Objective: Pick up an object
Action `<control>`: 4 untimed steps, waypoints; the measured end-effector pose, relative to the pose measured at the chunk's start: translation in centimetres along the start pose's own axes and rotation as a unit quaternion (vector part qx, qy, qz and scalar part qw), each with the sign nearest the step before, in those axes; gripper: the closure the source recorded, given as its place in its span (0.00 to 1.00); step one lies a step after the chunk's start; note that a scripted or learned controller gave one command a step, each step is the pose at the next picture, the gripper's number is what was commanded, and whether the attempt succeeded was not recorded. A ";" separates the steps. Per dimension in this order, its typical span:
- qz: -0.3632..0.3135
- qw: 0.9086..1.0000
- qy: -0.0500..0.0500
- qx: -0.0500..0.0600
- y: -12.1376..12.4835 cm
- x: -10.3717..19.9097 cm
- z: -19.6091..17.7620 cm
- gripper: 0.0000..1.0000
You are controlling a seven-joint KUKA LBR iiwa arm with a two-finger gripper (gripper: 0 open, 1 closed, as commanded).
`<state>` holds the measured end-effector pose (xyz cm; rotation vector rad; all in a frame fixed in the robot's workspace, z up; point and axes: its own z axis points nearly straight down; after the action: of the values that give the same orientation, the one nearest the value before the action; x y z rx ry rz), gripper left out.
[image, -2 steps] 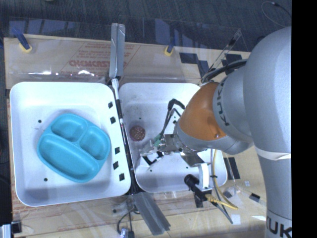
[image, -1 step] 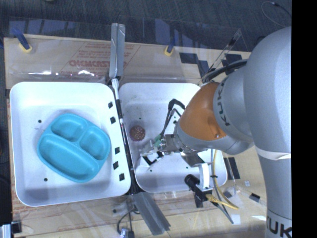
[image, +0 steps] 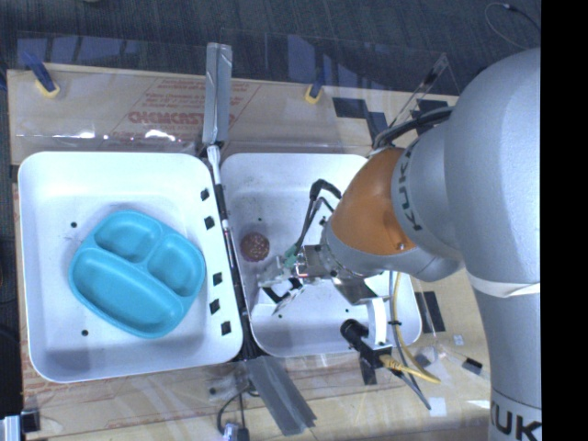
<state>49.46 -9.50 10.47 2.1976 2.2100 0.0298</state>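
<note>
the grey arm (image: 478,182) with its orange band (image: 367,214) reaches from the right into the right white bin (image: 276,168). its pincer (image: 280,292) hangs low over the bin floor, left of the bin's middle; whether it is open or closed cannot be told, and nothing can be seen gripped in it. a small round brown object (image: 254,244) lies on the bin floor just up and left of the pincer, near the wall between the bins. the left white bin (image: 46,246) holds a blue three-compartment tray (image: 138,272), lying flat and tilted. both bins sit side by side on the tabletop (image: 119,108).
</note>
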 end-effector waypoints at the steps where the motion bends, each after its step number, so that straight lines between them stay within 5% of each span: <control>1: -0.001 1.000 0.000 0.000 0.2 0.1 0.0 0.00; 2: 0.001 1.000 -0.003 -0.003 -0.7 0.1 -0.1 0.00; 3: -0.001 1.000 0.003 0.017 4.5 0.5 1.5 0.00; 4: -0.004 1.000 0.004 0.020 4.5 0.6 0.6 1.00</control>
<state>53.97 -8.84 10.03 2.2107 2.2429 -0.0059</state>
